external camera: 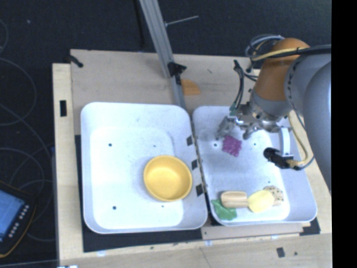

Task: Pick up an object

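Note:
A small purple block (231, 146) lies on the floor of the right bin (298, 191), in its rear half. My gripper (235, 132) hangs just behind and above the block, fingers spread and nothing between them. The left finger (224, 129) points down toward the bin's left wall. At the front of this bin lie a tan roll (234, 199), a yellow lemon-like piece (259, 201), a beige speckled item (275, 194) and a green scrap (222, 210).
A yellow bowl (167, 177) sits in the left bin (111, 127), near its front right. A slanted metal post (159, 38) rises behind the seam between the bins. A black connector with cable (277, 157) hangs from the arm on the right.

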`<action>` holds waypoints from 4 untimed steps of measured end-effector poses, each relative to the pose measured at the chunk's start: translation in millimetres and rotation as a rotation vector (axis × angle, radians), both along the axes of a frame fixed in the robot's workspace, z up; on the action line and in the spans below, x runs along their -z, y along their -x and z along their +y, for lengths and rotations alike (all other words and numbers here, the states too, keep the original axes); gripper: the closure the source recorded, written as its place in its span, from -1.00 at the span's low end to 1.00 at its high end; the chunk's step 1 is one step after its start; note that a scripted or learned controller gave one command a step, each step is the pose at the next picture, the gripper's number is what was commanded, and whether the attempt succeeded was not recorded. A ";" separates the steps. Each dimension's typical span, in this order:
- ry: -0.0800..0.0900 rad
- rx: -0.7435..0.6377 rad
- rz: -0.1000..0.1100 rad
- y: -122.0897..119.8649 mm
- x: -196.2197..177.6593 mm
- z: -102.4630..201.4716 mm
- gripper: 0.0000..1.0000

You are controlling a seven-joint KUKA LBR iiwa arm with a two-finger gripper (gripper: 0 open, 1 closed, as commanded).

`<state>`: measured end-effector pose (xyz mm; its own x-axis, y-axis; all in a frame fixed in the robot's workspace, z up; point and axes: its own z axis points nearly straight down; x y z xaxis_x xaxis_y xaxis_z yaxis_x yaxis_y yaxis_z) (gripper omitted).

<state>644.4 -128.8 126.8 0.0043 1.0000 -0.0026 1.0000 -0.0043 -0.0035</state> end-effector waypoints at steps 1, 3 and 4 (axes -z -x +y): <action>-0.001 0.003 -0.007 -1.8 -14.3 -0.7 1.00; -0.002 -0.005 -0.008 -5.9 -89.3 -2.2 1.00; -0.005 -0.011 -0.005 8.8 -106.0 48.4 1.00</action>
